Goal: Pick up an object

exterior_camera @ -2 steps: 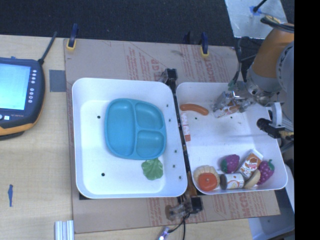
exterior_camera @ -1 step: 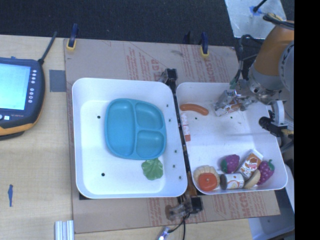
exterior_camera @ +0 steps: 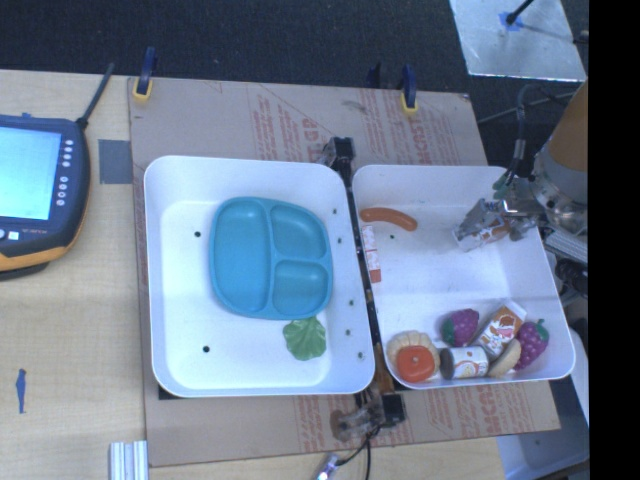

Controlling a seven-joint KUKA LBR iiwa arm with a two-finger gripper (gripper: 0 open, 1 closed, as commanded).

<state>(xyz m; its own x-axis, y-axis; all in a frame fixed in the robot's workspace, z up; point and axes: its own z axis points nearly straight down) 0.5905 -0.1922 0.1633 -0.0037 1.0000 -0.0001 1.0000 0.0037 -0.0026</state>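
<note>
Hand (exterior_camera: 487, 226) sits low at the right bin's (exterior_camera: 430, 278) upper right; can't tell its grip. Sausage (exterior_camera: 388, 218) lies just left, toys (exterior_camera: 470, 343) heaped lower right. Looks like the approach: next, settle over one piece.

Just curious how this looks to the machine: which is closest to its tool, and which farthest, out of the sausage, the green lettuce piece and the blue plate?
From the tool, in the right bin's upper right:
1. Sausage, same bin, upper left corner.
2. Blue plate, middle of the left bin.
3. Lettuce piece, left bin, below the plate; close to the plate's rank, slightly farther.
</note>
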